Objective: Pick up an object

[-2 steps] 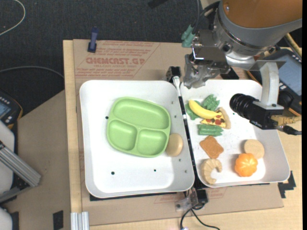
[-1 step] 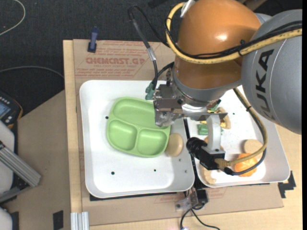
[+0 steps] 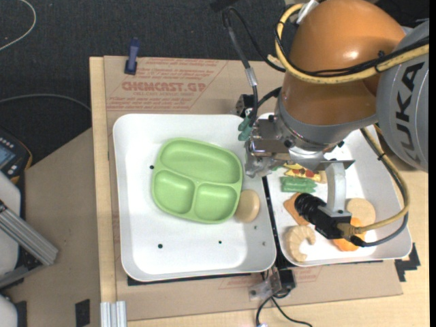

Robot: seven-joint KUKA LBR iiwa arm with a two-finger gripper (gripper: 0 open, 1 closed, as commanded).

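My arm [image 3: 340, 53] comes in from the right; the orange dome covers the top of the right bin [image 3: 368, 172]. My gripper [image 3: 261, 152] sits over the divider between the bins, at the upper right edge of the green plate [image 3: 197, 180]. Can't tell how far open it is or whether it has anything.

Under everything is a cardboard sheet [image 3: 163, 80] with red print.

Left bin [image 3: 129, 203]: holds the plate. It's light green, rounded, has three compartments and lies flat near the middle. A beige egg-shaped piece [image 3: 248, 205] touches its lower right edge, close to the divider wall.

Right bin, small stuff clustered at the left and bottom:
- round tan disc [image 3: 361, 211], lower right
- pale knobbly piece [image 3: 300, 240], bottom left corner
- flat orange piece [image 3: 291, 206], just above the knobbly one, partly hidden
- small green piece [image 3: 298, 182], above the orange one
- red-and-yellow piece [image 3: 303, 172], just above the green one, partly under my wrist
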